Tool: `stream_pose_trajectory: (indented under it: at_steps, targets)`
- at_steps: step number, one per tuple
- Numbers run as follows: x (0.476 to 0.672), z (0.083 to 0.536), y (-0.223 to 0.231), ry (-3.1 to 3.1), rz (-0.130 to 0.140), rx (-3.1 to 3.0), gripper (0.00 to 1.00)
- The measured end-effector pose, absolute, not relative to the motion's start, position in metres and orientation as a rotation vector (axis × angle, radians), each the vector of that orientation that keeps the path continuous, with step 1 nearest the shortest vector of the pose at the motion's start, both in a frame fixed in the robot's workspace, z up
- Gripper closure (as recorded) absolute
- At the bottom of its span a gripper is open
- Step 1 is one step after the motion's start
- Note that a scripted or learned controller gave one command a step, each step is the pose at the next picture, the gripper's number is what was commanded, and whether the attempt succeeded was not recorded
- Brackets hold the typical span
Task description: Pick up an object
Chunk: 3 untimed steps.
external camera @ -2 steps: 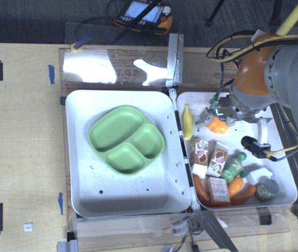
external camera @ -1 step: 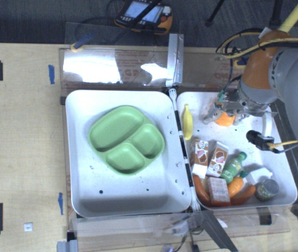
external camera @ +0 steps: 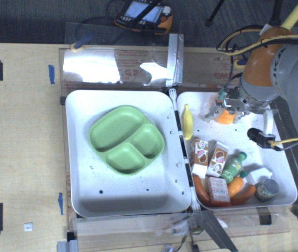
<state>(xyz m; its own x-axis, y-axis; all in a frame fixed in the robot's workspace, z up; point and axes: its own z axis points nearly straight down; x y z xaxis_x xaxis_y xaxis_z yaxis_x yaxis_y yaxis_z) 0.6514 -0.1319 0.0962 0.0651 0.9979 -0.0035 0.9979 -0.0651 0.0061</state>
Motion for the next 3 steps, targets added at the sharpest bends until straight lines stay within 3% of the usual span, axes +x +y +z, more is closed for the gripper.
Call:
stream_pose_trajectory:
  at_steps: [1, 2, 3]
  targets:
    - [0.656, 0.098, -0.096, 1.739, -0.002, 2.617, 1.00]
    - [0.633, 0.201, -0.078, 2.068, 0.001, 2.361, 1.00]
    - [0.645, 0.185, -0.045, 2.349, -0.001, 2.087, 1.00]
